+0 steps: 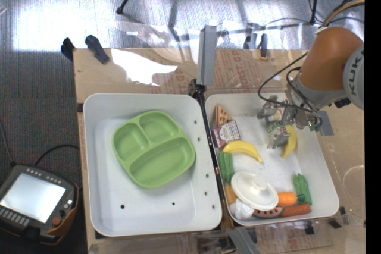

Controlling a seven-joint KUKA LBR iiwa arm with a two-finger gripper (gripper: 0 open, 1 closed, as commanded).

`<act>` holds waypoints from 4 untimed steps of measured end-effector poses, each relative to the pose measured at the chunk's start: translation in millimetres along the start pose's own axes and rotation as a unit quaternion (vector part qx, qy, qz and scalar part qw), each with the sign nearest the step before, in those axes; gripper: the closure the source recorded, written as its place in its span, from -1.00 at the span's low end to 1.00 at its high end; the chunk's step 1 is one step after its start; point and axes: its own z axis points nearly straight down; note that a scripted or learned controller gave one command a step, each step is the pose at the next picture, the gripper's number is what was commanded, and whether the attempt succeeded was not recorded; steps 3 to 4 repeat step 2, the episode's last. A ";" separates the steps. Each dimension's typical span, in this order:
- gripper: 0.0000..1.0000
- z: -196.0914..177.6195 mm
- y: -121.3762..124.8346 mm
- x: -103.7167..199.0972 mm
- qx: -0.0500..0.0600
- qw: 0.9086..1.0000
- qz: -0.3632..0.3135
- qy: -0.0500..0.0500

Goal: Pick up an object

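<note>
The jaws (pixel 280 132) hang low in the right bin (pixel 331 181), and whether they are parted or pressed together I cannot tell. A banana (pixel 290 143) lies just beside them, on the side toward the arm, seemingly touching; it looks the likeliest thing to be picked, though nothing is visibly between the jaws. The risk, as I judge it: the curved, smooth fruit could roll or slip out sideways if caught off-centre, and the lift would come up bare. A second banana (pixel 243 149) lies near, on the side away from the arm, and a white lid (pixel 255 189) sits nearer the camera. The green plate (pixel 154 148) rests well apart in the left bin (pixel 98 110)
</note>
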 end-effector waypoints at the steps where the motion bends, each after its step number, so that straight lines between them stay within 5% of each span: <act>1: 1.00 -11.7 0.2 -1.8 0.000 1.000 0.000 -0.003; 2: 1.00 12.4 -13.6 130.2 -0.001 1.000 -0.019 0.007; 4: 1.00 12.4 -13.6 130.2 -0.001 1.000 -0.019 0.007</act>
